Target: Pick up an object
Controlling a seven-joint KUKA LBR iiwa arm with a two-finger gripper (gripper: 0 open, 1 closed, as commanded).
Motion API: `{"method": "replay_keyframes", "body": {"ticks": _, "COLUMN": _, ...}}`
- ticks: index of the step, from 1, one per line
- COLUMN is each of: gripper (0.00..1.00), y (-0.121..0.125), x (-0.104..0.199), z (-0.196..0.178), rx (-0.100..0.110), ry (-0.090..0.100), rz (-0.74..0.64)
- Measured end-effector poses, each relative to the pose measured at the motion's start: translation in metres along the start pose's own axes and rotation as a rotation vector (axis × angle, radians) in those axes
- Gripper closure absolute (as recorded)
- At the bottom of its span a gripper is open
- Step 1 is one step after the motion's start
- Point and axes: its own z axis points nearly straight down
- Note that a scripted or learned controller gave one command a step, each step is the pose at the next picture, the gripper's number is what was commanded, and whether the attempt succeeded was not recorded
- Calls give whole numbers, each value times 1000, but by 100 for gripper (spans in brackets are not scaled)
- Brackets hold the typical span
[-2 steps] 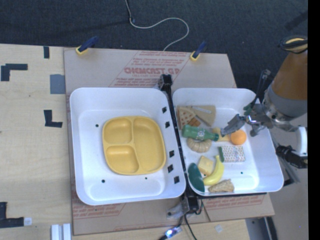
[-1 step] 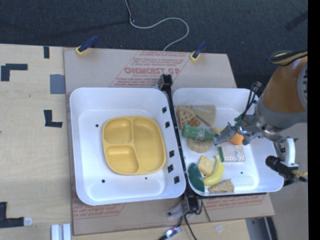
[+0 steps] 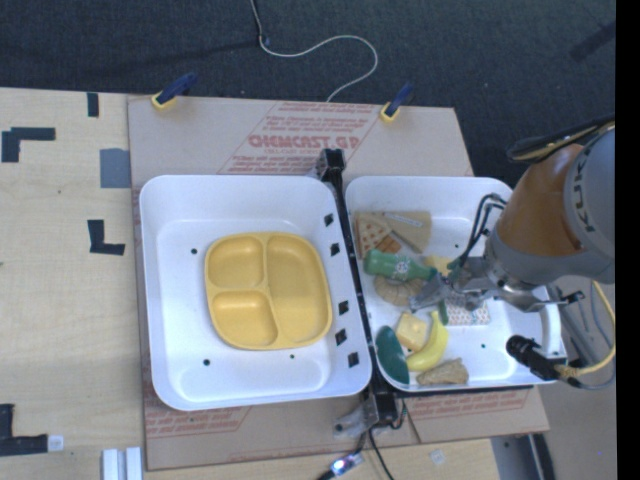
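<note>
The right bin (image 3: 487, 194) holds a heap of toy food: a waffle square (image 3: 371, 235), a tan slice (image 3: 410, 227), a green bottle (image 3: 393, 265), a yellow banana (image 3: 433, 346), a pale yellow block (image 3: 410, 329), a dark green piece (image 3: 390, 353) and a brown cracker (image 3: 445, 373). My gripper (image 3: 440, 288) is low inside this bin, right of the green bottle and just above the banana and the yellow block. Its dark fingers point left into the heap. Nothing can be made out between them.
The left bin (image 3: 165, 268) carries a yellow divided plate (image 3: 268, 290) in its middle. A black divider (image 3: 340, 258) runs between the two bins. The grey and orange arm (image 3: 550, 223) covers the right bin's right side. Cardboard (image 3: 290, 138) lies beneath both bins.
</note>
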Motion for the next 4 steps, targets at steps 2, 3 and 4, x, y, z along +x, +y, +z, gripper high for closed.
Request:
{"method": "replay_keyframes", "body": {"ticks": 2, "gripper": 100, "y": 4, "x": -3, "z": 6, "rx": -21, "ry": -11, "rz": 1}}
{"method": "replay_keyframes", "body": {"ticks": 3, "gripper": 100, "y": 6, "x": -9, "z": -38, "rx": -10, "ry": -2, "rz": 0}}
{"method": "replay_keyframes", "body": {"ticks": 4, "gripper": 100, "y": 7, "x": 0, "z": -83, "rx": -10, "ry": -2, "rz": -1}}
